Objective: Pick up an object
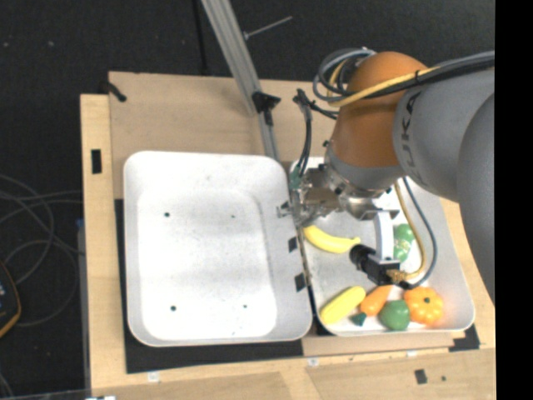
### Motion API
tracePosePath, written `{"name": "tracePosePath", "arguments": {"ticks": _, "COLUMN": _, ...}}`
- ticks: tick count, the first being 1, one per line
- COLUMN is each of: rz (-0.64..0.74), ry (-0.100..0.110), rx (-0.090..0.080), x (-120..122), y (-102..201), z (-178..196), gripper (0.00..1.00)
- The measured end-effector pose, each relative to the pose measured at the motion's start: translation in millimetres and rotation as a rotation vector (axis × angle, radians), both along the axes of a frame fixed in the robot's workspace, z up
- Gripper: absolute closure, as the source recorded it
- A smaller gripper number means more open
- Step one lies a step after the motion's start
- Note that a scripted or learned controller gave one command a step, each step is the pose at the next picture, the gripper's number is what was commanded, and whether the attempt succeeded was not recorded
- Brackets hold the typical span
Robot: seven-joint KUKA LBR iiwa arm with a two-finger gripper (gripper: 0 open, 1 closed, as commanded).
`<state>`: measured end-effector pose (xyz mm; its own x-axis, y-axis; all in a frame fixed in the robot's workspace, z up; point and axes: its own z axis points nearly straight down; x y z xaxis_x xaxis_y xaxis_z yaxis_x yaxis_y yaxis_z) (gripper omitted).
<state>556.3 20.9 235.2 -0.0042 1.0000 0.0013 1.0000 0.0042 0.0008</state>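
The gripper (304, 200) is hung above the right bin (460, 294), just over the banana (330, 241); its opening cannot be told. A miss could be caused by the bin's near wall.

White bins (208, 248), yellow banana (331, 241), orange pumpkin (425, 305), green pepper (395, 314).
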Motion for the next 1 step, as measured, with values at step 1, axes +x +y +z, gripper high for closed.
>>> {"name": "tracePosePath", "arguments": {"ticks": 1, "rz": -0.001, "ry": 0.001, "rx": 0.000, "x": 0.8, "y": 44.7, "z": -5.9, "gripper": 1.00}}
